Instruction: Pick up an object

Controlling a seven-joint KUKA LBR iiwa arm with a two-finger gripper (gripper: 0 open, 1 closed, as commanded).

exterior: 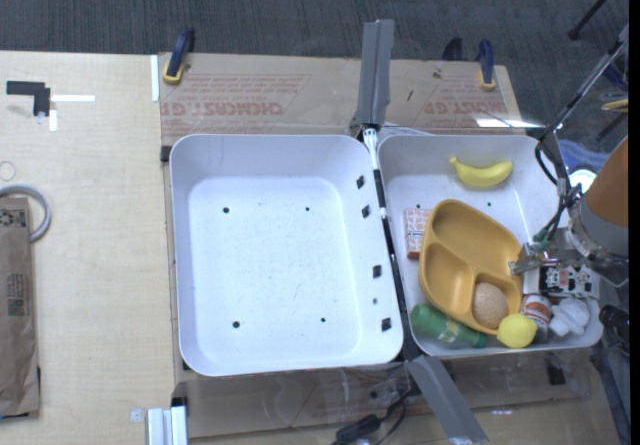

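Your arm (pixel 608 203) comes in from the right and sits over the right edge of the right bin (pixel 400 168). The end effector (pixel 545 268) hangs low by that bin's right wall, just beside the right rim of the yellow tray (pixel 455 243). You cannot tell from here whether it is spread or pressed together, and nothing can be seen pinched in it.

The things to pick all lie in the right bin. A banana (pixel 481 171) rests near the back wall, apart from the rest. The yellow tray lies tilted across the middle, with a tan ball (pixel 489 302) in its near compartment. A small orange-and-white box (pixel 415 229) lies left of the tray, touching its edge. A green bottle (pixel 446 326) lies along the front wall under the tray's near corner. A lemon (pixel 516 330) sits just right of it, touching the tray's front edge. Some small white and orange items (pixel 560 313) crowd the front right corner; they are too small to tell apart.

The left bin (pixel 185 233) stands beside it on the desk (pixel 80 233).
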